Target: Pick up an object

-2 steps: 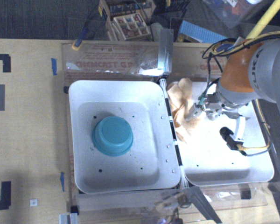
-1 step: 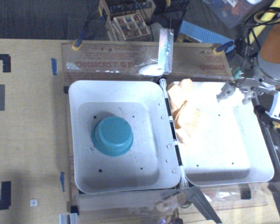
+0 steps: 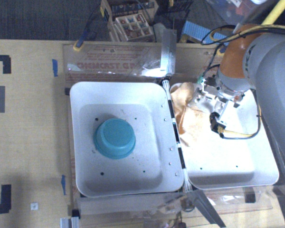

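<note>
Two white bins lie side by side on the wooden bench [image 3: 28,141], and they touch along their inner walls. My arm [image 3: 270,75] is the largest thing after them: it is grey, with an orange band [image 3: 232,56] above the wrist, and it comes in from the right and hangs over the right bin [image 3: 237,170]. The left bin [image 3: 85,108] holds one blue bowl [image 3: 115,137]. It stands upside down, a little left of the middle of the bin floor, well apart from all four walls and from me.

In the right bin a crumpled cloth [image 3: 186,115] of pale orange and cream colour lies in the far left corner, against the wall that is shared with the left bin. My gripper [image 3: 213,109] is low over this bin, just beside the right edge of the cloth, and its metal parts seem to overlap that edge. Whether my jaws are spread or pressed together I cannot tell, because the wrist body and the bright white floor hide them, and I see nothing between them. A thin yellow cable [image 3: 240,135] loops from my wrist above the bin floor.
</note>
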Robot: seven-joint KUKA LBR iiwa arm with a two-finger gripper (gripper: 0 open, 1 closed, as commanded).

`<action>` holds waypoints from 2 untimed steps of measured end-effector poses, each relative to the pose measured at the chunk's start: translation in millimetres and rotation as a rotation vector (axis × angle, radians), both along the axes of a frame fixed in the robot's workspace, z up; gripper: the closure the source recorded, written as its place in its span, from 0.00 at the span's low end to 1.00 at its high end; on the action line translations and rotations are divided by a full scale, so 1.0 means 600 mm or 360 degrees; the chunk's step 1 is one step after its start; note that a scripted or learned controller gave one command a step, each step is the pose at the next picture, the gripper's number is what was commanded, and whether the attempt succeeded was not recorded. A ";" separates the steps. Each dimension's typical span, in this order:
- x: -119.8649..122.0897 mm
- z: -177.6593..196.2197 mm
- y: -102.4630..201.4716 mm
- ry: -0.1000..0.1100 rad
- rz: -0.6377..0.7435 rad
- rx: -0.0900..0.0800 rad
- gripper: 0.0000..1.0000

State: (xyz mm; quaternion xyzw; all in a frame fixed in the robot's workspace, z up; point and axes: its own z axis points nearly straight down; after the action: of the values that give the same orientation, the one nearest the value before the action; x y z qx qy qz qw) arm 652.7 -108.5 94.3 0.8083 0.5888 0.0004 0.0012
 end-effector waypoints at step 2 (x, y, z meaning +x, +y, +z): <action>-0.006 0.099 -0.163 -0.0001 0.0151 -0.0002 0.00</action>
State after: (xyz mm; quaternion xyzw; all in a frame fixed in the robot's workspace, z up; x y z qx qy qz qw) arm 648.9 -206.2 153.9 0.7795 0.6264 0.0003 0.0020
